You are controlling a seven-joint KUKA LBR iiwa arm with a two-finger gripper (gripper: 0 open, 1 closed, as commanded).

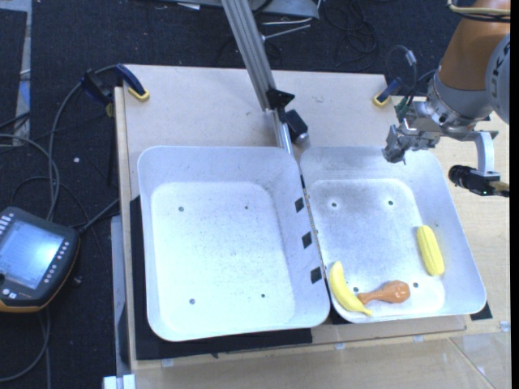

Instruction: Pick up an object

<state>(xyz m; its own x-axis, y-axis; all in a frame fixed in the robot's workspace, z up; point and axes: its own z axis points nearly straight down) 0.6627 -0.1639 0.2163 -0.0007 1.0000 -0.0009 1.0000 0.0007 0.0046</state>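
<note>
Pale wooden surface (203, 108) carries two shallow white bins side by side, touching: left bin (154, 217), right bin (454, 217). Yellow-tipped clamps at far corners: left clamp (130, 83), right clamp (383, 97).

Yellow banana (345, 291), orange drumstick (387, 293) touching it, yellow corn cob (430, 250) apart — right bin's (357, 193) near end

One fixed camera looks down at a slant on my bench (211, 104) from above, far enough to take in both bins (162, 168); my arm (474, 47) enters from its right.
</note>
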